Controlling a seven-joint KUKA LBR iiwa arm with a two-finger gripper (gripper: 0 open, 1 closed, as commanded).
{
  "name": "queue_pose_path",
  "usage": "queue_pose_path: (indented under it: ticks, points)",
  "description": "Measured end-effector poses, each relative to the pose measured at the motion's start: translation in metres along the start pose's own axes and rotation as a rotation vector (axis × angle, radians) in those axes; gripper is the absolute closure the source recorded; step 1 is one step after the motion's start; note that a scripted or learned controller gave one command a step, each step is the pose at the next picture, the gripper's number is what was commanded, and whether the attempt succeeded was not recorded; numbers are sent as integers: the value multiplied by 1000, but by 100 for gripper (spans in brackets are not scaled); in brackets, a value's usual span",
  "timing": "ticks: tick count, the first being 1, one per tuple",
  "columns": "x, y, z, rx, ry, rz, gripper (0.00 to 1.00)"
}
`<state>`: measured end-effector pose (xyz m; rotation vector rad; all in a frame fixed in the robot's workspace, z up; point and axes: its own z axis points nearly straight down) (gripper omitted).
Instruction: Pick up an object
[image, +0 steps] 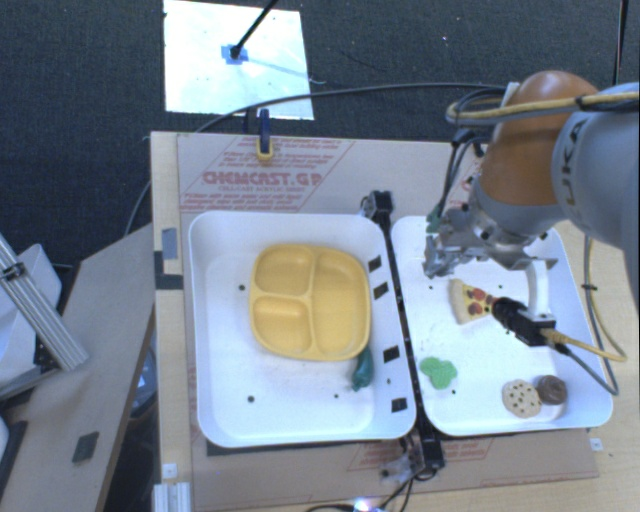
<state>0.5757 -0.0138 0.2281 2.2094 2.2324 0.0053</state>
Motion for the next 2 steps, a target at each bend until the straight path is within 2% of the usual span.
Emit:
queue_pose_path:
  ticks: [1,2]
  points:
    - [43,16,6,0,0,1,100]
    - [90,40,-6,-2,1,1,100]
